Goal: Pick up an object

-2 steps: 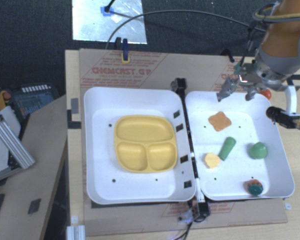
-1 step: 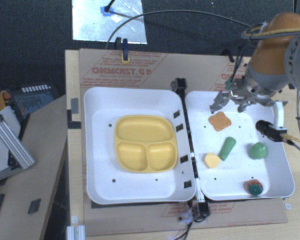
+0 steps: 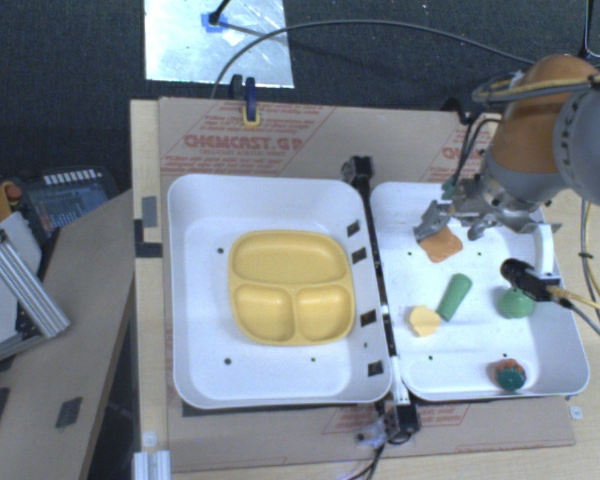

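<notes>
My gripper (image 3: pixel 451 227) hangs over the back of the right bin (image 3: pixel 570 368), its two fingers spread apart. An orange block (image 3: pixel 441 245) lies on the bin floor just below and between the fingertips, and I see no grip on it. In front of it a green cylinder (image 3: pixel 454 296) lies slanted, with a small yellow piece (image 3: pixel 424 320) at its lower end. A green round object (image 3: pixel 516 304) sits to the right. A small multi-coloured ball (image 3: pixel 509 373) rests near the bin's front right corner.
The left bin (image 3: pixel 195 268) holds a yellow compartment tray (image 3: pixel 289 286) at its middle. A black divider strip (image 3: pixel 372 268) runs between the two bins. The arm (image 3: pixel 550 128) comes in from the upper right, with cables trailing.
</notes>
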`<state>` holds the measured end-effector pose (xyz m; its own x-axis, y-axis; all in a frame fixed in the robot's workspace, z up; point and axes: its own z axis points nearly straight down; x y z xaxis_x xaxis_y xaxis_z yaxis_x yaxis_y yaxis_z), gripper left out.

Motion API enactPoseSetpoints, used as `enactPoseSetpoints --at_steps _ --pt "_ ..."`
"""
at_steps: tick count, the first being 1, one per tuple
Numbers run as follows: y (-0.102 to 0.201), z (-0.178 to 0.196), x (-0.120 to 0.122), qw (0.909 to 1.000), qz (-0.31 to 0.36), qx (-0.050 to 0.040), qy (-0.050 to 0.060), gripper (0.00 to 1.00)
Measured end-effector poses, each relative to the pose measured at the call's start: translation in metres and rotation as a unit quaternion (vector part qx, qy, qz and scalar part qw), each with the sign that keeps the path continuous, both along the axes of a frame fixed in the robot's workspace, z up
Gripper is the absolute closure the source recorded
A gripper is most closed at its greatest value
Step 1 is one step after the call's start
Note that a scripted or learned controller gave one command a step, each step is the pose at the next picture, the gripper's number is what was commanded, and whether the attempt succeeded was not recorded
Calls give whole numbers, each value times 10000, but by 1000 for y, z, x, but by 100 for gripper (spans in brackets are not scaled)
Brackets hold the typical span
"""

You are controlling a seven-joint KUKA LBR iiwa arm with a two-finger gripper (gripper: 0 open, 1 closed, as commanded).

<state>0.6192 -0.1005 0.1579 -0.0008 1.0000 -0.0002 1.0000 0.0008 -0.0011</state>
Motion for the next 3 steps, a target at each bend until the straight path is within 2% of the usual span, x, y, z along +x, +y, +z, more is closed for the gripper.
enactPoseSetpoints --at_steps 1,2,3 --pt "10 -49 0 10000 14 4 5 0" --pt "9 -35 2 10000 14 -2 -24 100" --pt "11 26 -4 10000 12 -3 -42 100"
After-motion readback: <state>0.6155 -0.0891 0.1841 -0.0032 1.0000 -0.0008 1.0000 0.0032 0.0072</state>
